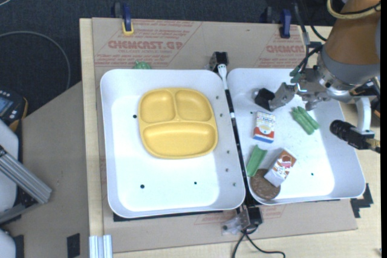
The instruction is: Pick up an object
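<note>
Your gripper (289,95) over right bin (344,184), jaw state impossible to tell, green stick (304,119) just right-below them, long axis diagonal, upper-left to lower-right, lying flat.

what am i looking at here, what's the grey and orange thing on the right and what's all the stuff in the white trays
This is one camera fixed above a workbench, looking down at a slant. The grey and orange thing is a robot arm reaching in from the right. At its end is a gripper, a two-finger hand for picking things up. I cannot tell whether it is open or shut, and nothing shows as held.

Two shallow white bins sit side by side. The left bin holds a yellow divided plate. The right bin holds small items: a carton, a green piece near the arm, another green piece, a brown disc and a small packet partly over it. The gripper hovers over the right bin's upper part.
</note>
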`<action>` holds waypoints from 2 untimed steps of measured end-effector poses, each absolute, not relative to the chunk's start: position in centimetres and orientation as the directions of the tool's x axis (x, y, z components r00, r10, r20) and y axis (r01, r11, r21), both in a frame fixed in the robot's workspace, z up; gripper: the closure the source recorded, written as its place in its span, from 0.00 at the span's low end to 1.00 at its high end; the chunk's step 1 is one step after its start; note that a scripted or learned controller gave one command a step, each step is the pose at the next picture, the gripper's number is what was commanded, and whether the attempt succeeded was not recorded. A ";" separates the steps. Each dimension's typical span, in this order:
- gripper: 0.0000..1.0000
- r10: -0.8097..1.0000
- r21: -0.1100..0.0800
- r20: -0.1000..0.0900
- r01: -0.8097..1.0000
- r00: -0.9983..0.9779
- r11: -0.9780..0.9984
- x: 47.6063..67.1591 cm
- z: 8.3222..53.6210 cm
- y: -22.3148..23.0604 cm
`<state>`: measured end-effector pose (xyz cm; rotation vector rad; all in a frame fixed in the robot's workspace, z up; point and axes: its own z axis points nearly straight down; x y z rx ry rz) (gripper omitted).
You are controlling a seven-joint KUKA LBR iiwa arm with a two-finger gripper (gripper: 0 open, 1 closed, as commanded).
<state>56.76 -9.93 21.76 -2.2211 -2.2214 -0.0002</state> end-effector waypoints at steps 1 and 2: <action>1.00 1.000 0.003 0.000 1.000 -0.001 0.001 56.8 22.9 -9.9; 1.00 1.000 -0.006 0.005 1.000 -0.007 0.007 52.9 21.2 -2.4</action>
